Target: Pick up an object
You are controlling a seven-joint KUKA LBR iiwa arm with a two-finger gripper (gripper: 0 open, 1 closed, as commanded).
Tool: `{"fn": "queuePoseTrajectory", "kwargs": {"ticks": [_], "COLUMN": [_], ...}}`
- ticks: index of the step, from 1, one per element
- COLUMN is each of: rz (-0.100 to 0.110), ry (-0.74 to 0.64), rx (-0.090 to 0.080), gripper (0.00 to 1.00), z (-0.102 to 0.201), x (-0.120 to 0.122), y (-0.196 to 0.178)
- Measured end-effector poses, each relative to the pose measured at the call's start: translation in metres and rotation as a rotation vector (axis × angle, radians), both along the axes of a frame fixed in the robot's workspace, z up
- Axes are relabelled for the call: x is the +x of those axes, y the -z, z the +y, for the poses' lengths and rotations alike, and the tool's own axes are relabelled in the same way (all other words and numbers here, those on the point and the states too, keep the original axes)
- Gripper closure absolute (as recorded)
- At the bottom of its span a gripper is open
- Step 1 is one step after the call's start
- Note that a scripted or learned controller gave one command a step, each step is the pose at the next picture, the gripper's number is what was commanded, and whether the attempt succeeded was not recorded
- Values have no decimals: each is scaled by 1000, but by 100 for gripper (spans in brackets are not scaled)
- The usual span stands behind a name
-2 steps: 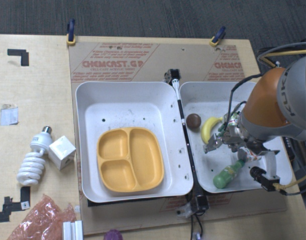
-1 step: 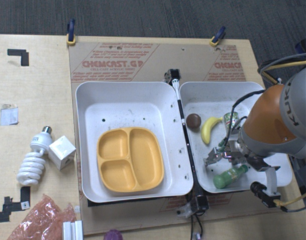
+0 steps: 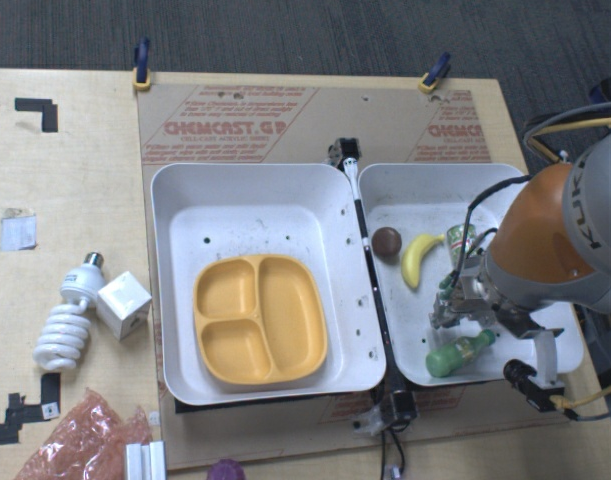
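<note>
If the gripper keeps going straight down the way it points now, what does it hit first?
Most likely the green bottle, which lies right under the gripper in the right bin. Depth is hard to judge from this slanted view, so it could land on the bin floor just beside the bottle.

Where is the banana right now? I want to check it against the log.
In the camera view, the banana lies in the right bin, near its middle, just right of a small brown ball and left of the gripper.
</note>
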State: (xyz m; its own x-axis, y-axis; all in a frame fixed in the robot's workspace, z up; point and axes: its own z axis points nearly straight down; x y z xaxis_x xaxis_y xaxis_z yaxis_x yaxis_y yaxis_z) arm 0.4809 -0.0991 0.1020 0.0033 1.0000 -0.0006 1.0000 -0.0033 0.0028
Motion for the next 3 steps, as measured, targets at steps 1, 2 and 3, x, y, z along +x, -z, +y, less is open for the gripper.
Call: {"fn": "queuePoseTrajectory", "kwargs": {"ticks": [1,2,3], "rz": [2,2,3], "ry": [-5,-5,-2], "rx": [0,0,1], "gripper": [100,0,0], "z": [-8,-8,5], "x": [53,53,14], "y": [-17,-17,10]}}
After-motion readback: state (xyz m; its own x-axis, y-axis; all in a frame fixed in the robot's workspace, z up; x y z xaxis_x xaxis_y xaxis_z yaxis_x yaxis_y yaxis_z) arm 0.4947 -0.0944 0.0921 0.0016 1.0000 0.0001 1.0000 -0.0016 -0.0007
